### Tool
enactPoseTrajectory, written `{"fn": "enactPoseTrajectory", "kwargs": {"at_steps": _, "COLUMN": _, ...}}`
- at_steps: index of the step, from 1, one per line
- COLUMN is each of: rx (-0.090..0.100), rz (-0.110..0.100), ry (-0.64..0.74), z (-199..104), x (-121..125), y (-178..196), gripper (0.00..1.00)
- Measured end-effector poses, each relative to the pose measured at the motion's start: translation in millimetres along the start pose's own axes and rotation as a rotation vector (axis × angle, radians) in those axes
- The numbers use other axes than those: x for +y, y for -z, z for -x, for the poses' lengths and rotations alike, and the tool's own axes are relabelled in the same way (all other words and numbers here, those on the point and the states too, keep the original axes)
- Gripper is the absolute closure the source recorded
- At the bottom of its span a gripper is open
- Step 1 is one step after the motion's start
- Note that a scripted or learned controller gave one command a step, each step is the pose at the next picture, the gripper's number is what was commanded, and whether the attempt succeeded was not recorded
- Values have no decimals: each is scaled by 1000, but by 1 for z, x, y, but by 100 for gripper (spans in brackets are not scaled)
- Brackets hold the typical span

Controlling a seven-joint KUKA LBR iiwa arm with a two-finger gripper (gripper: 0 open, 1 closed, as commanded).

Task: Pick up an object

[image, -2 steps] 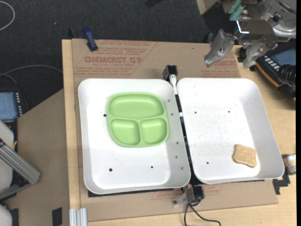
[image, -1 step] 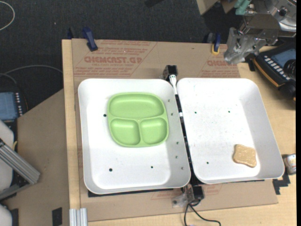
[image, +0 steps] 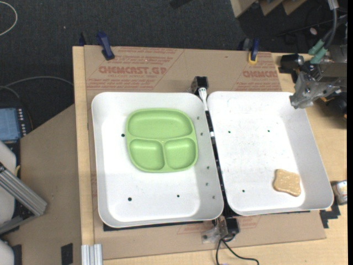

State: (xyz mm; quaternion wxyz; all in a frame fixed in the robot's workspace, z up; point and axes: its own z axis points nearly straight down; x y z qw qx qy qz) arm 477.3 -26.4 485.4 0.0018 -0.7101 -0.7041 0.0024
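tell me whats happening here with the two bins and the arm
A robot arm is set up to pick an object out of two white bins. Its gripper sits at the far right corner of the right bin, above the rim, with nothing visibly between its fingers. The left bin holds a green divided plate with three compartments. A tan, cookie-like piece lies in the near right corner of the right bin, well apart from the gripper. Nothing has been picked up yet.
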Motion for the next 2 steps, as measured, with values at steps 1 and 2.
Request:
{"fn": "enactPoseTrajectory", "kwargs": {"at_steps": 1, "rx": 1, "rz": -7, "ry": 8, "z": -22, "x": 1, "y": -107, "gripper": 100}}
{"fn": "enactPoseTrajectory", "kwargs": {"at_steps": 2, "rx": 4, "rz": 9, "ry": 19, "z": -121, "x": 1, "y": -77, "gripper": 100}}
